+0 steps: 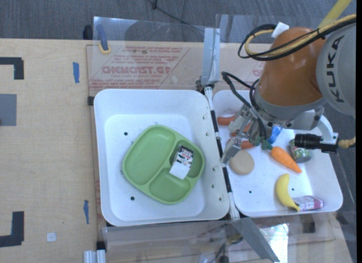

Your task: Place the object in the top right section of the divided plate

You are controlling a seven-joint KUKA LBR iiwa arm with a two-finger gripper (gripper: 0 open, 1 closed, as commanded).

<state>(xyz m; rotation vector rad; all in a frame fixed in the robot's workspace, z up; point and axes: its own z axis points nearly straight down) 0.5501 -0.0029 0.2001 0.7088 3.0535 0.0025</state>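
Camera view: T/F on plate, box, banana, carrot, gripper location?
1. The green divided plate sits in the left bin. True.
2. A small box lies on the plate. True.
3. The banana is on the plate. False: it lies in the right bin.
4. The carrot is in the left bin. False: right bin.
5. The gripper is over the right bin's left side, near a tan round object. True.

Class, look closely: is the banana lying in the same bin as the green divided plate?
No, the banana lies in the right bin, the green divided plate in the left one.
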